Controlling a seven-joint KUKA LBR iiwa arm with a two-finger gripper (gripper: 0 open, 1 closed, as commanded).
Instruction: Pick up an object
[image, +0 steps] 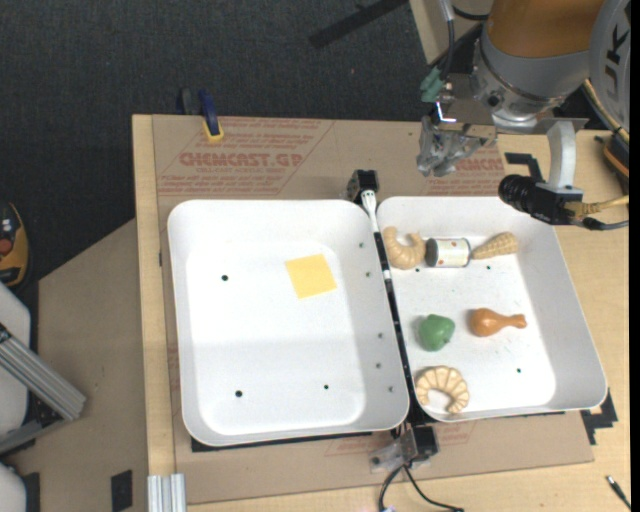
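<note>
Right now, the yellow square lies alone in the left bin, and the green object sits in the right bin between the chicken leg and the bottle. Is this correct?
Not quite. In the camera view, the green object sits between the chicken leg and the croissant, not the bottle. The yellow square does lie alone in the left bin.

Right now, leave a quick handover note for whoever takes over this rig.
End effector: raised above the bench behind the right bin, nothing seen between its fingers.
Right bin: croissant, green piece, drumstick, small can, cone, pale curled piece.
Left bin: yellow square.
Done: nothing picked.
Left: choose one, descend, grasp, lift.
</note>
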